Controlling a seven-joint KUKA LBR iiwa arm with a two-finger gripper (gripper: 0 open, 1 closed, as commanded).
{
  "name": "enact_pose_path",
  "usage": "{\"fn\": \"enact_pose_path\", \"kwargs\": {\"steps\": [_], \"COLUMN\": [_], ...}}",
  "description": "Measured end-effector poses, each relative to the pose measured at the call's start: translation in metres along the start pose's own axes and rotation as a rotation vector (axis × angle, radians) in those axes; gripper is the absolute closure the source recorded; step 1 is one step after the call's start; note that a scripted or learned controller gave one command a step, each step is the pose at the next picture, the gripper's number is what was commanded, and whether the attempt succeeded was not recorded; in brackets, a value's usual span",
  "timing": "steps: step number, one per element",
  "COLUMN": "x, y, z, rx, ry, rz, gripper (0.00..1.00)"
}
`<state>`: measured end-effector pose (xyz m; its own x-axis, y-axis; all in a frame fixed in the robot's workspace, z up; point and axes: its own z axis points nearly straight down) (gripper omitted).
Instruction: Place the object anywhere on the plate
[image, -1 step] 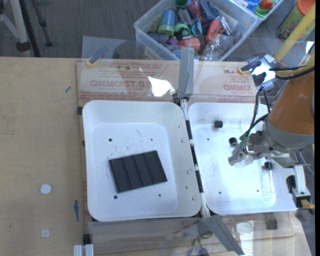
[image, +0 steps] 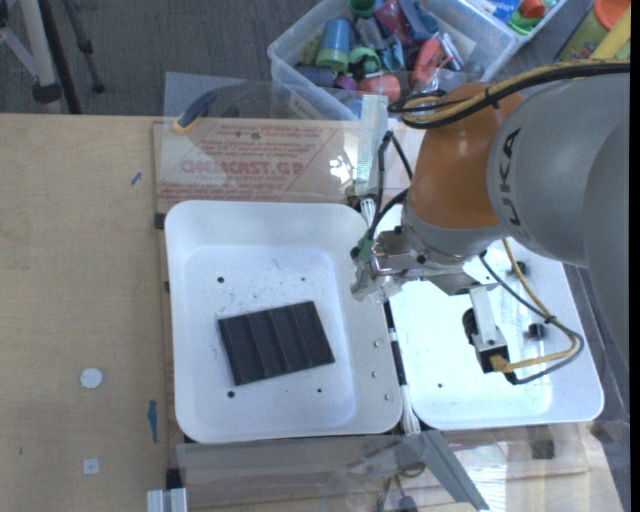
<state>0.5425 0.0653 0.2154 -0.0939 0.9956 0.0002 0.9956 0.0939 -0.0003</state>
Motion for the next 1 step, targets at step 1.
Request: {"fn": "enact_pose_path", "kwargs": {"steps": [1], "x": [0.0635], "y": [0.0453], "z": [0.0984], "rx": [0.003], "ry": [0.0], "rz": [0.067], "gripper": [1.0]}}
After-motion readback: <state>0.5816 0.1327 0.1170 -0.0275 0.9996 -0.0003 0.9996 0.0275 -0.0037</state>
